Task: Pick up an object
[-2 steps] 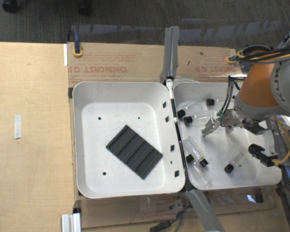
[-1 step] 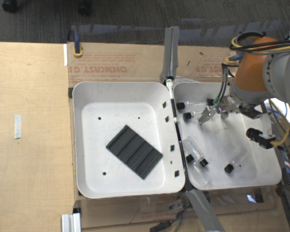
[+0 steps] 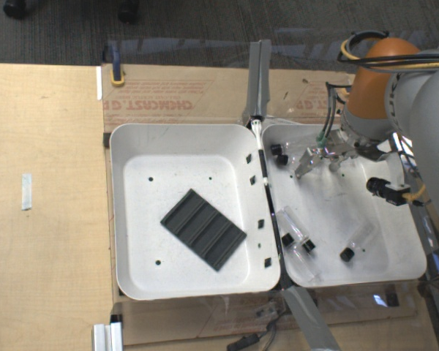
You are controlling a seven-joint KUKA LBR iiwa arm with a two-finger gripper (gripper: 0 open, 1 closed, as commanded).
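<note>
A dark grey ribbed rectangular slab (image 3: 203,229) lies at a slant in the middle of the left bin (image 3: 132,141). In the right bin (image 3: 395,273) lie a clear tube with a black end (image 3: 295,234), another clear piece with a black cap (image 3: 347,254), and a small black item (image 3: 279,153) near the far left corner. My gripper (image 3: 318,159) hangs low over the far part of the right bin, just right of that small black item and apart from the slab. Nothing shows in its grasp.
The grey arm with its orange band (image 3: 373,79) covers the right bin's far right corner. A black cable plug (image 3: 384,189) juts out beside the wrist. A metal divider post (image 3: 259,79) stands between the bins. Brown cardboard (image 3: 175,97) lies behind them.
</note>
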